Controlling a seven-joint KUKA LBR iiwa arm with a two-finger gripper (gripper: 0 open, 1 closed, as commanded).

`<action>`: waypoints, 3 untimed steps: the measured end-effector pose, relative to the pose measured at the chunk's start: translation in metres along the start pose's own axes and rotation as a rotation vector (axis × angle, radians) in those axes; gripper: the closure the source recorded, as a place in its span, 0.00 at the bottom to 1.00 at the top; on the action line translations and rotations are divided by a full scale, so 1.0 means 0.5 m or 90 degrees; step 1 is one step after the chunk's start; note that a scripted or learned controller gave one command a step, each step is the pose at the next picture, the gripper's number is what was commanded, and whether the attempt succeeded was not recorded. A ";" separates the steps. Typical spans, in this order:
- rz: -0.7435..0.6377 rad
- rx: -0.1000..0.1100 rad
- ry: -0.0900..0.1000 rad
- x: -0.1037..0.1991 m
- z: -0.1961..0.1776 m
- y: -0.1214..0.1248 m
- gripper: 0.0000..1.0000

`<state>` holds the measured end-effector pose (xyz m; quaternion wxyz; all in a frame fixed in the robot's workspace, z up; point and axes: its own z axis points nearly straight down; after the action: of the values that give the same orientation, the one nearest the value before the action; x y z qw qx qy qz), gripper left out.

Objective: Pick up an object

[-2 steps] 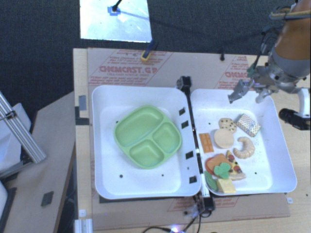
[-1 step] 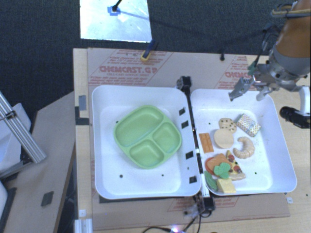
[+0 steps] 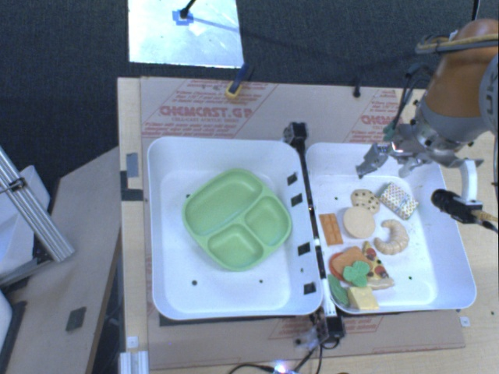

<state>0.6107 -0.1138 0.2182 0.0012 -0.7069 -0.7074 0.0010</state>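
Note:
The right bin (image 3: 444, 287) holds several toy foods. These are a chocolate-chip cookie (image 3: 363, 199), a round cracker (image 3: 359, 223), a croissant (image 3: 392, 238) and a checkered packet (image 3: 398, 199). Nearer the front lie an orange wafer (image 3: 331, 228), a pizza slice (image 3: 376, 271), a green leafy piece (image 3: 356, 273) and a yellow cheese block (image 3: 362, 298). My gripper (image 3: 392, 162) hangs over the far part of this bin, just above the cookie and the packet. Its fingers are spread open with nothing between them.
The left bin (image 3: 171, 287) holds a green divided plate (image 3: 236, 219). A black divider with clips (image 3: 306, 216) runs between the bins. The arm's grey and orange body (image 3: 460, 84) fills the upper right, and a black fitting (image 3: 452, 202) juts over the right bin's edge.

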 end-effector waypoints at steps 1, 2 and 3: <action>0.000 0.000 0.000 -0.013 0.109 0.014 0.00; 0.000 0.001 0.000 -0.019 0.233 0.007 0.00; 0.000 -0.008 -0.003 -0.021 0.257 0.014 0.00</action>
<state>0.6172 -0.1244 0.0895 -0.0048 -0.7067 -0.7075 -0.0018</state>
